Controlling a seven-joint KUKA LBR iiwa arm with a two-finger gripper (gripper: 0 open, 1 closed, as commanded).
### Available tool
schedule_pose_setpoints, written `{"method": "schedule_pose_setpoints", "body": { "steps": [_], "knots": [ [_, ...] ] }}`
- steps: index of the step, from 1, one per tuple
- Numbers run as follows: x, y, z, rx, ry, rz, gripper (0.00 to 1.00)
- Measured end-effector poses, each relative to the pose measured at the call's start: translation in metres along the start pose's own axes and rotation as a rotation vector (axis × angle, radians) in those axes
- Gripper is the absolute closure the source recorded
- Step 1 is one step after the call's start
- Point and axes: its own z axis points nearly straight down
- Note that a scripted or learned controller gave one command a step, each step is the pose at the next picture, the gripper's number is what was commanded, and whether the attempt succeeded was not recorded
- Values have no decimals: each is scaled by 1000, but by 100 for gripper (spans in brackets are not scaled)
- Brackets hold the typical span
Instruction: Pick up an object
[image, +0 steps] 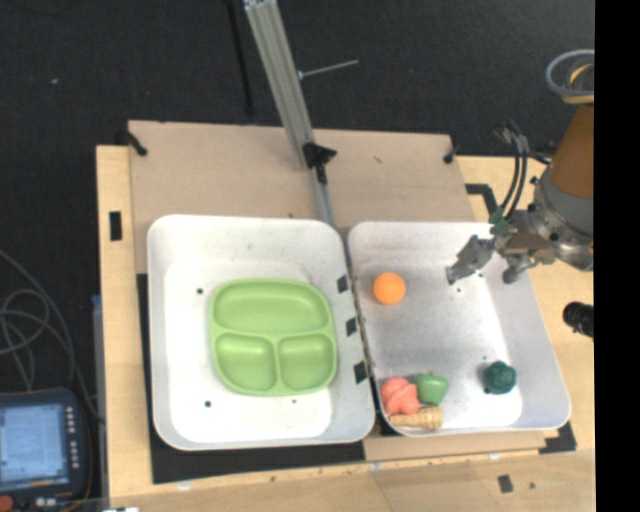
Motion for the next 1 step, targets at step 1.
{"method": "schedule_pose_setpoints", "body": {
  "steps": [1],
  "knots": [
    [0,0,0,0,0,2,0]
  ]
}}
